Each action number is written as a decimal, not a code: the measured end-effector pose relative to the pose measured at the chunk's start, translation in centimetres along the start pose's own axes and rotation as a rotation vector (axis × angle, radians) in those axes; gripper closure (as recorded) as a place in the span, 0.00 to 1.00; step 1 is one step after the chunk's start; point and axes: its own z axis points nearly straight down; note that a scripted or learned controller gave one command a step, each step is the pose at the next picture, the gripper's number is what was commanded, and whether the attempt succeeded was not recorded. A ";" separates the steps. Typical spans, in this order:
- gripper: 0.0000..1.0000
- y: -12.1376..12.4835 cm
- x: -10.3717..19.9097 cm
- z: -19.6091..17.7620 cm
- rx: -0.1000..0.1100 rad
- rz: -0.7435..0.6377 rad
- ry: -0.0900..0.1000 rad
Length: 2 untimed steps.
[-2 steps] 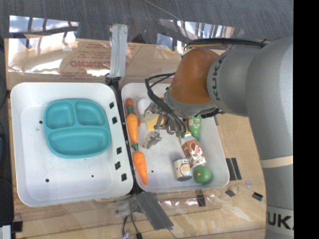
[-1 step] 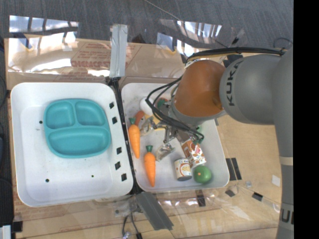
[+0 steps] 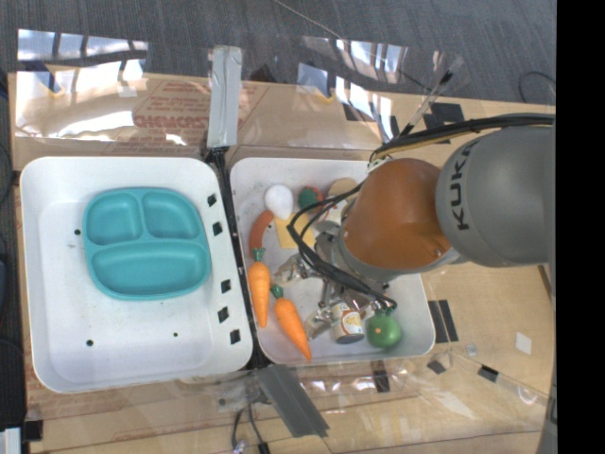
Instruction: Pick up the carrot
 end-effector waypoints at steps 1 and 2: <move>0.00 0.5 -0.2 -0.3 0.015 -0.036 0.001; 0.00 0.4 0.3 -0.3 0.014 -0.209 -0.004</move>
